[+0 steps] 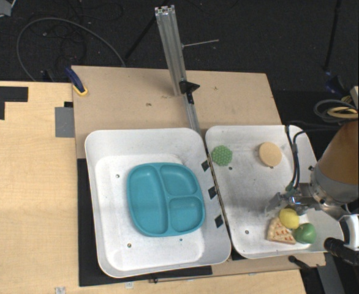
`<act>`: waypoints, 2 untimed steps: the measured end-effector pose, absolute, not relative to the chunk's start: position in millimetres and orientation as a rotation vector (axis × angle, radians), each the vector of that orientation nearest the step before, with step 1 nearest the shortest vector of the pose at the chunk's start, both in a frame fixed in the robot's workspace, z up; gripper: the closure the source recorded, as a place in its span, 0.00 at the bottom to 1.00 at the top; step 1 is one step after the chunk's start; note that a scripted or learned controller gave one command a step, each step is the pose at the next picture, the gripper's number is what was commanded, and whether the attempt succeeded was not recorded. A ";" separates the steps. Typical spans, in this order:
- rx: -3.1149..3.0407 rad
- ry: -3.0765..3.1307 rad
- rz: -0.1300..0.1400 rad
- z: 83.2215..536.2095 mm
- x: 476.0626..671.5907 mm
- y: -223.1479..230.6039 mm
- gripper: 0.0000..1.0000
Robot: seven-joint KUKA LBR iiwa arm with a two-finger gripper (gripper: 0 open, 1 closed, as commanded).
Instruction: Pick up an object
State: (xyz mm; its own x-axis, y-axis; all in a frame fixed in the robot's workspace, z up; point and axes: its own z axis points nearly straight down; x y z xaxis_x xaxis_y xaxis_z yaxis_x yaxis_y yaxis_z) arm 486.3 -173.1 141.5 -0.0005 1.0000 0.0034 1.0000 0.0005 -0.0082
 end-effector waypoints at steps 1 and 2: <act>-2.222 -2.218 -0.002 93.2 487.6 -173.6 0.00; -2.223 -2.217 -0.010 105.9 489.3 -172.8 1.00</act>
